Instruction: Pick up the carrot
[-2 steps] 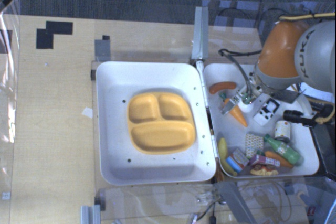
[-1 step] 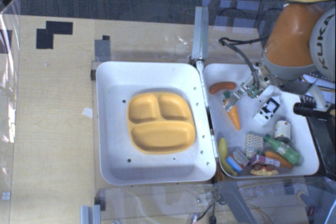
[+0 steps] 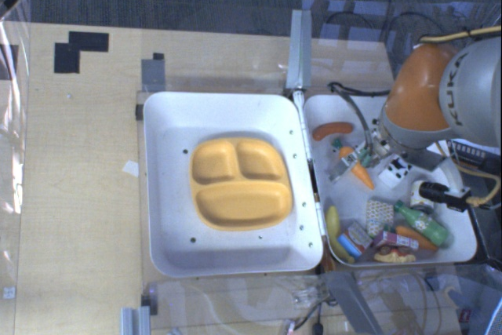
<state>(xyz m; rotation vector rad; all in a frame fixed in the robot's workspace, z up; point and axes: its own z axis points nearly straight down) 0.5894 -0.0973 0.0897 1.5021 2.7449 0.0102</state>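
The carrot (image 3: 358, 171) is seen clamped between the fingers of the gripper (image 3: 362, 161) in the right bin (image 3: 471, 247), near a sausage (image 3: 333, 129).

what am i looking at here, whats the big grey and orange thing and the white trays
This is one picture from a camera fixed above a workbench, looking down at a slant. The big grey and orange thing is a robot arm reaching in from the right. Its end effector, the two-finger part that grasps, is down in the right bin, right at a small orange carrot; I can't tell whether it has actually gripped it.

The two white trays are shallow bins. The left bin holds a yellow divided plate with three compartments. The right bin holds toy food and clutter: a sausage, a banana, a green bottle, and a few small packets I can't identify.
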